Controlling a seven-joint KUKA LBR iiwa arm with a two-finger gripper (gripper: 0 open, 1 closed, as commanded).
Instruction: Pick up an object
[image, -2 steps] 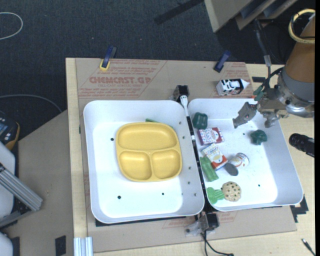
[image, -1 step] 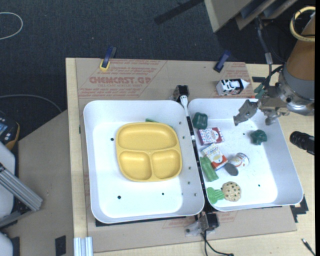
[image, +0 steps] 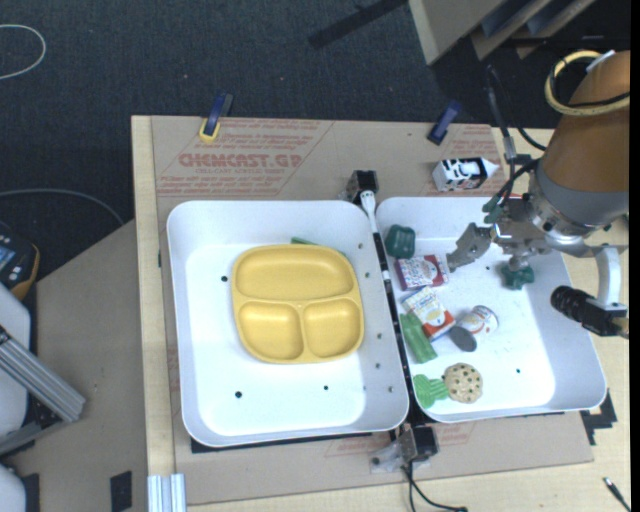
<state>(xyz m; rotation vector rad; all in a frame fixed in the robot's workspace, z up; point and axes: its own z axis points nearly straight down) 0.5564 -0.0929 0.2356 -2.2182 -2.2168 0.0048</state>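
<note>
Hovering at the frame's right over the right bin (image: 560, 390): fingers (image: 468, 247) spread open, gripping nothing. Lying at lower centre right in that bin: cookie (image: 463, 381). Resting in the left bin (image: 200, 330): yellow tray (image: 297, 302).

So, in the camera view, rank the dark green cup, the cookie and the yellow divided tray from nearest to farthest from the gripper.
Taken from the gripper, above the right bin:
1. Dark green cup: nearest, at the right bin's upper left, level with the gripper.
2. Cookie: farther, near the right bin's front edge.
3. Yellow divided tray: farthest, in the middle of the left bin.
</note>
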